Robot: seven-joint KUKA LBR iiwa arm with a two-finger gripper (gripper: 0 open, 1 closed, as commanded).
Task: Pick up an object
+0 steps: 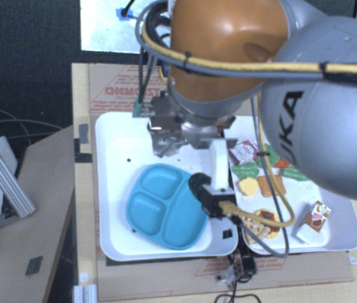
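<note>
The arm [330,125] reaches in from the right and hangs over both bins, hiding much of the middle of the scene. Its end effector [166,141] is over the far part of the left bin [112,169], just beyond the far edge of the plate [163,204]. From this angle I cannot tell whether it is open or closed, and nothing can be seen held in it.

The plate is blue, with three compartments, and lies flat in the near half of the left bin, its near edge close to the bin's front wall. It is the only loose thing seen in that bin.

The right bin [349,232] holds several small things. A dark red and white packet [245,151] lies toward the far side, with a green piece [245,169] just in front of it. A yellow piece [248,186] sits beside a tan, sausage-like piece [271,185]. A small carton [311,221] stands tilted near the right front corner, well apart from the packet.

Both bins rest side by side on the tabletop [81,93].
</note>
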